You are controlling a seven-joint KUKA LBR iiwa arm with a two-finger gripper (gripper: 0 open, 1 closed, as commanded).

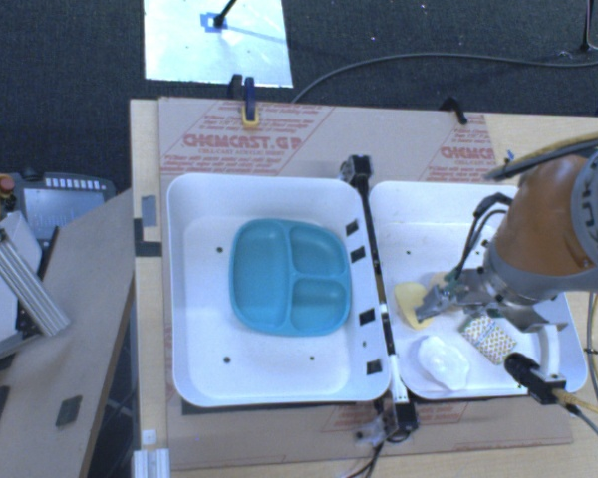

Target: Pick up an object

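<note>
In the right bin (419, 212) lie a pale yellow object (410, 303), a white crumpled object (443, 360) and a small patterned packet (488, 339). My gripper (441, 298) hangs low over the right bin, its tip right beside the yellow object's right edge. The arm's grey and orange body (548, 232) covers the bin's right side. Nothing shows clearly between the fingers.
The left bin (194, 267) holds a blue divided plate (286, 275). A black clip strip (369, 267) runs along the wall between the two bins. A teach pendant (50, 202) and a metal rail (20, 277) lie off the bench at left.
</note>
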